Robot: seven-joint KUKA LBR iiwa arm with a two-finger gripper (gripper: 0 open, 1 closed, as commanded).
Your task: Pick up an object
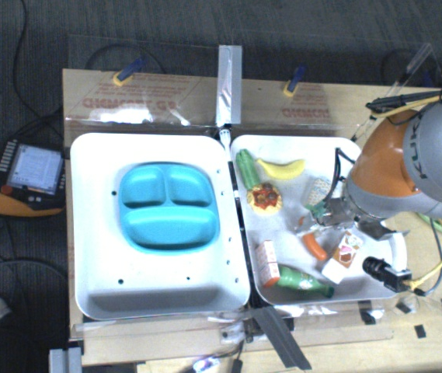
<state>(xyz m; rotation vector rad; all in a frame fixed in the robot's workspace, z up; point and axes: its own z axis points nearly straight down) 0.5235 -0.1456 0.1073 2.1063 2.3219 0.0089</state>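
Gripper: I see the gripper (pixel 323 214) low in the right white plastic bin (pixel 376 142), under the grey arm with its orange band (pixel 388 165); I cannot tell its state from this view.
Nearest object: the small orange carrot-shaped toy (pixel 314 245) lies just beside the gripper, toward the bin's front; I judge it the likeliest pick.
Handling, carrot: it looks like light, stiff, smooth plastic, apt to roll; I would take it across its thick middle.
Next out: a white and red small carton (pixel 343 256) lies just right of the carrot; light, thin-walled, I judge it crushable.
Front of bin: a green plastic bottle lying on its side (pixel 304 283) and a red and white box (pixel 266 261) rest near the front wall.
Back of bin: a yellow toy banana (pixel 281 168), a green cucumber-shaped toy (pixel 247 168) and a red and yellow round toy (pixel 265 196).
Left bin: a blue divided plate (pixel 168 208) sits in the left white bin (pixel 96 286).
Risk: clutter is tight; neighbours may be nudged.
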